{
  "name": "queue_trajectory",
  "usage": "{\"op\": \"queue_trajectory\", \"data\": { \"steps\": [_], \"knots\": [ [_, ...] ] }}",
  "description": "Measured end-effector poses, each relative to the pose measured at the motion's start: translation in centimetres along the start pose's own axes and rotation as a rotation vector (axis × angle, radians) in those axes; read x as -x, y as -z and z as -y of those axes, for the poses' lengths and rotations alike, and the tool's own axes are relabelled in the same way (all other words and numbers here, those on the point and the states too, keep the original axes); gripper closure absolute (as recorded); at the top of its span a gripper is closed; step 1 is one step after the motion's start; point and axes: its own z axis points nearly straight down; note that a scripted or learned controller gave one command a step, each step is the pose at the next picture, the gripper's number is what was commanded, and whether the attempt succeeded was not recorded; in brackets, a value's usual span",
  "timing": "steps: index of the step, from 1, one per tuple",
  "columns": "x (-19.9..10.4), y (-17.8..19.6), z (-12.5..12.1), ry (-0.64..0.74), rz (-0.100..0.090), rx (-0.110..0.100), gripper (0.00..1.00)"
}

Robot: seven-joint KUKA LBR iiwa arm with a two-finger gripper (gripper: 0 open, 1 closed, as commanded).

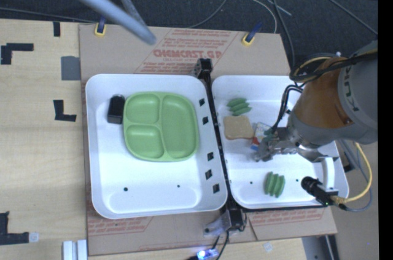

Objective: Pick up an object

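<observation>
My gripper (265,148) hangs low over the middle of the right bin (245,194), on the grey arm with its orange band (319,106). Its tip sits beside a small red, white and blue item (259,133) and just right of a tan slice of bread (237,127). A green ridged piece (239,106) lies toward the back of that bin. Another green ridged piece (274,184) lies near the front. Nothing shows held between the fingers.
The left bin (104,191) holds a green divided plate (161,126) and a small black block (115,109) at its left. A black clip strip (212,136) runs between the bins. Cables trail behind the bench.
</observation>
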Motion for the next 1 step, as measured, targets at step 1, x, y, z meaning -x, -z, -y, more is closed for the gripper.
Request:
{"op": "queue_trajectory", "data": {
  "steps": [1],
  "knots": [
    [-0.21,6.22,0.24,0.0,0.002,0.009,1.0]
  ]
}}
